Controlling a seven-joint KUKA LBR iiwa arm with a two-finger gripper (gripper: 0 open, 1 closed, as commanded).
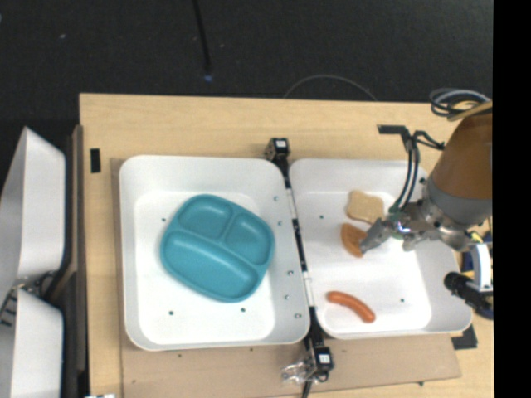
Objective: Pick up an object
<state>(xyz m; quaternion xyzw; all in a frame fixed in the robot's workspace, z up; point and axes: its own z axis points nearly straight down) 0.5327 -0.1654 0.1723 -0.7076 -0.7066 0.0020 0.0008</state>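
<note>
- Two shallow white bins sit side by side on a light wooden bench [199, 127], so here's the rundown of what's in each.
- Left bin [141, 305]: holds a teal divided plate [217, 247], the kind with three compartments, lying flat and turned at a bit of an angle, roughly in the middle of the bin.
- Right bin [415, 309]: three food-looking items. A tan bread slice [365, 205] sits toward the upper middle, a smaller orange-brown chunk [353, 240] is just below it, close to touching or touching (can't quite tell), and a reddish-orange hot dog [351, 306] lies on its own near the front, well apart from the other two.
- Arm [465, 164] comes in from the right, with the orange band visible above the grey wrist and black cables looping off the back of it.
- Gripper [375, 237] is low in the right bin, pointing left, with its tips right beside the orange-brown chunk.
- Fingers: honestly can't tell whether they're spread or closed; the tip area is small and blurry.
- Small black clamps [277, 148] sit at the back and front of the seam between the bins.
</note>
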